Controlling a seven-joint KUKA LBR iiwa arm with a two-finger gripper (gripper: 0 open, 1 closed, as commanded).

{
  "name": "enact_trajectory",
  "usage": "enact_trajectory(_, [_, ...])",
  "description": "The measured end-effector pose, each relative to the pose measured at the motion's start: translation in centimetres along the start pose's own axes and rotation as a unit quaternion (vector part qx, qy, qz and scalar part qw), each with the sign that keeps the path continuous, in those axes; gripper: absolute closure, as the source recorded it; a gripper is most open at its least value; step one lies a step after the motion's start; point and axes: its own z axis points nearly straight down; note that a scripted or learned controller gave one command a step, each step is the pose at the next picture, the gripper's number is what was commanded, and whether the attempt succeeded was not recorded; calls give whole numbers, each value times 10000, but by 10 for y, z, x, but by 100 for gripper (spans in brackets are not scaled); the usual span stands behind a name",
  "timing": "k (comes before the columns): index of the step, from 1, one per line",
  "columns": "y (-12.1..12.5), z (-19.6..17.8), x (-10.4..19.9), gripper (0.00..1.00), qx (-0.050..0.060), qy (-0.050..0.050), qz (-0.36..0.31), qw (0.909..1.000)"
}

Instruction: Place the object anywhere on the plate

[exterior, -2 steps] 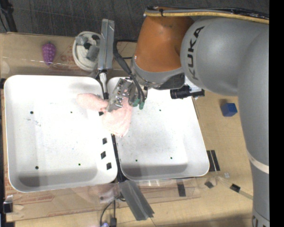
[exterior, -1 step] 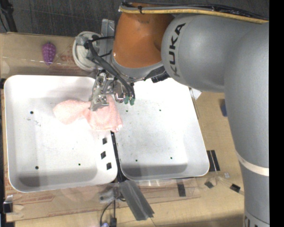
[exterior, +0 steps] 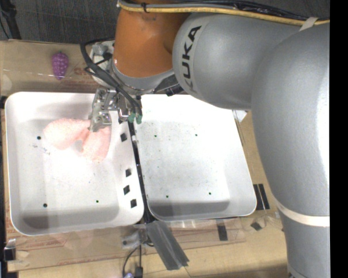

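Note:
A pale pink plate [exterior: 66,134] lies in the upper middle of the left white bin [exterior: 23,172], and its outline looks washed out and blurred. My gripper [exterior: 101,118] hangs over the plate's right edge, close to the divider between the bins. A pinkish patch [exterior: 98,145] lies just below the gripper; I cannot tell whether it belongs to the plate or is a separate object. The orange wrist band [exterior: 142,36] and the grey arm cover the area above and to the right.
A small purple grape-like bunch [exterior: 60,64] rests on the bench beyond the left bin's far edge. The right white bin [exterior: 191,155] sits beside the left one, and black markers run along the divider [exterior: 130,167].

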Motion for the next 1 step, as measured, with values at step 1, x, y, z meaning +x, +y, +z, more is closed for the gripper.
enact_trajectory(1, [0, 0, 0, 0, 0, -2, 3, 10000])
